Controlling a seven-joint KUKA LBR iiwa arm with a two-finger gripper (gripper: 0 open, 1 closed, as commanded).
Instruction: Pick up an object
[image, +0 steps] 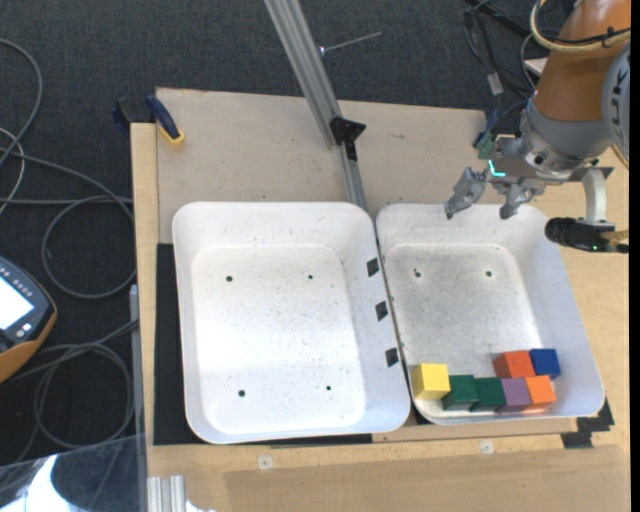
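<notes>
Blocks (487, 381) lie in a bunch, far below the gripper (487, 203), at the near edge of the right bin (570, 300). The bunch runs longways from left to right: yellow (432, 379), green (462, 390), purple (515, 393), orange (540, 389), red (517, 364), blue (545, 361). The jaws are spread apart and hold nothing, hanging over the bin's far rim, maybe just above it.

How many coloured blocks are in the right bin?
7, clustered along the right bin's near edge: yellow, two green, purple, two orange, blue. Others may be hidden.
</notes>
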